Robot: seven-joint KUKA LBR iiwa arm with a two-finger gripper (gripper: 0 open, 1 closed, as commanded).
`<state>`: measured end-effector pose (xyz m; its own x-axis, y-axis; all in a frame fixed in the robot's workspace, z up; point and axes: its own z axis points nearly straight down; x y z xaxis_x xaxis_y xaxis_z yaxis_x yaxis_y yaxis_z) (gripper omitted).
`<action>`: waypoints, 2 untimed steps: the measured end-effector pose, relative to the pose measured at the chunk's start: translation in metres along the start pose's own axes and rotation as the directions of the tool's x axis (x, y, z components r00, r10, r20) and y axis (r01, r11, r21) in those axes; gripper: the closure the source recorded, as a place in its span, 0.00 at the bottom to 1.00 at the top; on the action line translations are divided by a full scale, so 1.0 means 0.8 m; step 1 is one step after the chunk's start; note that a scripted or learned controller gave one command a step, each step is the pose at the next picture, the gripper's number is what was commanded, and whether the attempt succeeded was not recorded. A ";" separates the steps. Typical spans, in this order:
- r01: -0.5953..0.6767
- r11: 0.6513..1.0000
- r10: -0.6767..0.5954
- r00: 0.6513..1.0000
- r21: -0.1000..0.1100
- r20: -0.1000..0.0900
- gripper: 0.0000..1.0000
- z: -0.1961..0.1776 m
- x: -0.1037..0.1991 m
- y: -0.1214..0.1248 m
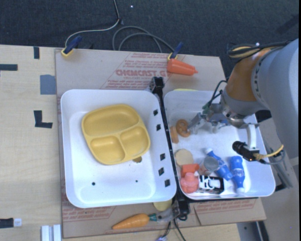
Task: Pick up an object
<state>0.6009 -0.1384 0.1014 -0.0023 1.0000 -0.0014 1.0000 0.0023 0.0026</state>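
Note:
My gripper (196,124) hangs low in the upper middle of the right bin (263,187), its tip pointing left. Just left of that tip lies a small brown lump (182,129), and I cannot tell whether they touch. Further toward the front of the same bin lie a tan round disc (183,157), a salmon-red piece (189,181), a black-and-white object (211,184), a grey-blue item (214,163) and a blue bottle (237,172). The arm's orange band (241,82) rises to the right.
The left bin (72,185) holds a yellow divided plate (116,133) with a small brown bit (136,159) at its front edge. An orange carrot toy (180,68) lies behind the bins and another carrot (132,221) in front. Cables run at the back.

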 end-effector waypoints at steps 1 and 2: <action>-0.002 1.000 0.002 1.000 -0.007 0.003 0.00 0.018 -0.002 -0.071; -0.003 1.000 0.003 1.000 -0.009 0.004 0.00 0.017 -0.010 -0.128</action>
<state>0.4982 -0.1463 0.0874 0.0004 1.0000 -0.0051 0.9999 -0.0003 0.0120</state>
